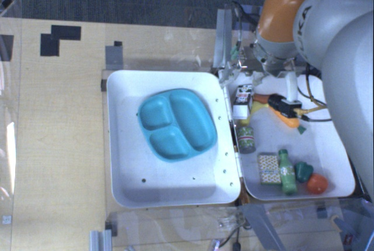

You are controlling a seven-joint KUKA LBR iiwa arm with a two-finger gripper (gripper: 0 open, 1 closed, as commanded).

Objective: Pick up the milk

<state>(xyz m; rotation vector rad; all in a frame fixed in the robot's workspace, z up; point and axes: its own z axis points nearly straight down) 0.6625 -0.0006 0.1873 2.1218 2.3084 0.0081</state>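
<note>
The milk [241, 103] is a small white carton with a dark printed top. It lies at the far left edge of the right bin [336, 153], against the wall shared with the left bin. My gripper [246, 72] hangs under the orange wrist band at the bin's back left corner, just behind and above the carton. The wrist hides the gripper's tips and the carton's far end. I cannot tell whether the gripper touches the carton.
A dark green can [246, 138] lies just in front of the milk. An orange carrot-like item [285, 111], a checkered box [268, 168], a green bottle [286, 171], a teal piece [302, 171] and a red ball [317, 184] share the right bin. A blue divided plate [177, 123] sits in the left bin [125, 145].
</note>
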